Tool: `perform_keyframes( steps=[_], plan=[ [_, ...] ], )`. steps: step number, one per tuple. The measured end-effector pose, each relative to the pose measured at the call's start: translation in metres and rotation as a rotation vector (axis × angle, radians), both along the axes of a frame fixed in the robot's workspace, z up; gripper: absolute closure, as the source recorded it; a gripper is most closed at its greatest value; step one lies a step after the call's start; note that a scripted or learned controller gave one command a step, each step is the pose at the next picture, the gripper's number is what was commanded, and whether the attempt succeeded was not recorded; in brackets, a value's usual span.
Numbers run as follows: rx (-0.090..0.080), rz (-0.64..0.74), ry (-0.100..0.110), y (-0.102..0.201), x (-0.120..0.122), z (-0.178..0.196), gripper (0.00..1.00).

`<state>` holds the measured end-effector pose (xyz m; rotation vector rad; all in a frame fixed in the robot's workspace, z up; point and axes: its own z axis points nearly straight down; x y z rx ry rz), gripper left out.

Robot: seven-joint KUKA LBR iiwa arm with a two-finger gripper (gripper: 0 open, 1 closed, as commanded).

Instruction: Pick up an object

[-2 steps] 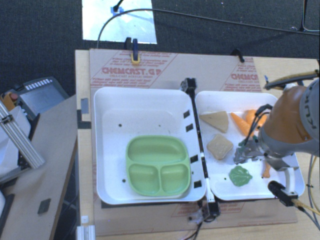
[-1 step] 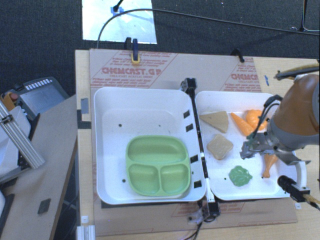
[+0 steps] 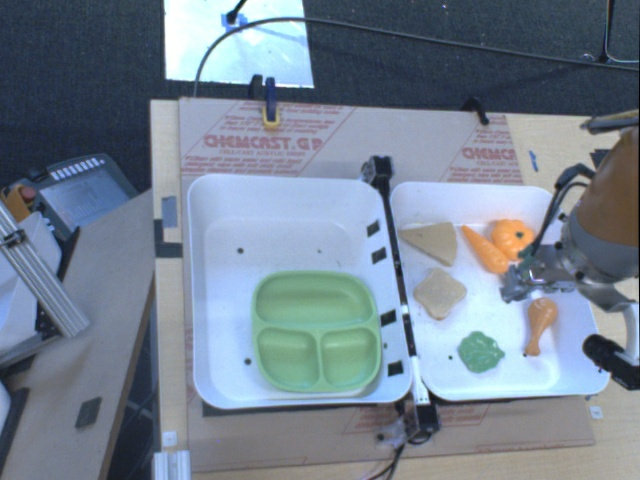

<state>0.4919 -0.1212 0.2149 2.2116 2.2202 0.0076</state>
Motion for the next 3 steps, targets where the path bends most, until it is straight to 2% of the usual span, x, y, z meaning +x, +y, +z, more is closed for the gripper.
perform_keyframes(
  steps=[1, 3],
  plan=[
    [0.001, 0.0, 0.004, 0.0, 0.002, 0.028, 1.0],
    [0.004, 0.007, 0.006, 0.119, 0.03, 0.022, 1.0]
  ],
)
